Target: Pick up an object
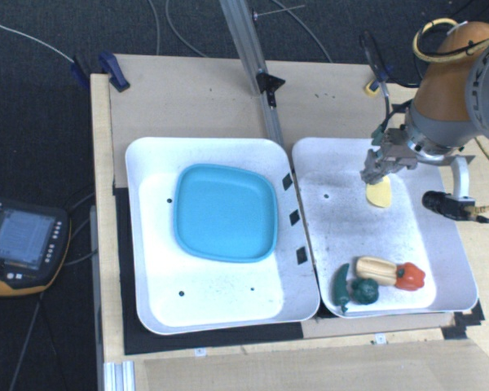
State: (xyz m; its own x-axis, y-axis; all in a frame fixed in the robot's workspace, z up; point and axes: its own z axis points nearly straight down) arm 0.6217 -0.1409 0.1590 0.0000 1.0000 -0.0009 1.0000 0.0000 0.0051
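My gripper (378, 172) hangs over the far part of the right bin (334, 218), directly above a pale yellow piece (380, 194) that lies on the bin floor. The gripper's tip meets the top edge of that piece. Near the bin's front edge lie a tan bun-like piece (375, 269), a red pepper-like piece (410, 276) touching its right end, and a green piece (357, 288) to their left. A square blue plate (226, 212) fills the middle of the left bin (151, 243).
A slanted metal pole (248, 43) rises from the bench behind the bins. Black clips (294, 216) sit on the seam between the bins. A handheld pendant (20, 244) lies on the floor at left. Cables run across the dark floor behind.
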